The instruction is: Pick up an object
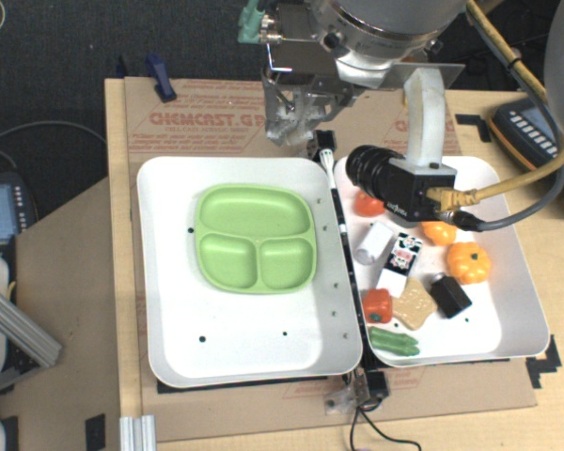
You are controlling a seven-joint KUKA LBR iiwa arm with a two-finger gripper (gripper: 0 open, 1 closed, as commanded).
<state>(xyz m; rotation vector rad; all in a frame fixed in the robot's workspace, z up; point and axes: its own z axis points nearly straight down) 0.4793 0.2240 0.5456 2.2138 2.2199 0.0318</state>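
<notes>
— Where do we see the gripper [296,120]?
— Beyond the left bin's [160,280] far rim; we cannot tell its state.
— And the objects?
— The orange pumpkin [468,262] and red pepper [377,304] lie right of that bin.

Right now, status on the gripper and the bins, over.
Gripper above far edge of left bin, nothing seen between fingers. Green tray alone in left bin. Small objects, orange pumpkin included, in right bin, untouched.

two white bins [169,336], one green tray [256,238], one small pumpkin [467,262]
</notes>
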